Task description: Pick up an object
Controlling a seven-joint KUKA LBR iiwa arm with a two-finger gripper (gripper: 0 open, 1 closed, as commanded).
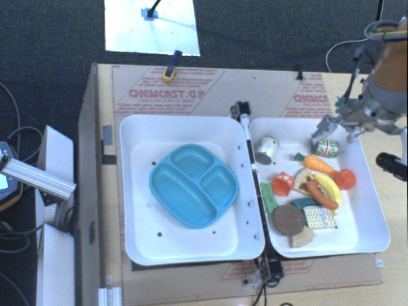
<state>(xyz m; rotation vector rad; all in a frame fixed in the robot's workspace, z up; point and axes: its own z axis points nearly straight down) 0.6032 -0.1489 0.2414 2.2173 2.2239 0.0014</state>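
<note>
Camera: one, fixed above the worktop (pixel 191 88), which it looked down on at a slant.
Facing: the far edge of the worktop sat high in frame, the near edge low.
Distance: far enough back to take in the left bin (pixel 137 190) and right bin (pixel 366 196) whole, plus dark floor around.
Arm (pixel 389 75): entered from the view's right edge.

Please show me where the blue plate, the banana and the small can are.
blue plate (pixel 193 185), camera view, on its centre where the dividers meet.
banana (pixel 327 185), camera view, on its yellow middle.
small can (pixel 327 148), camera view, on its side label.
</note>
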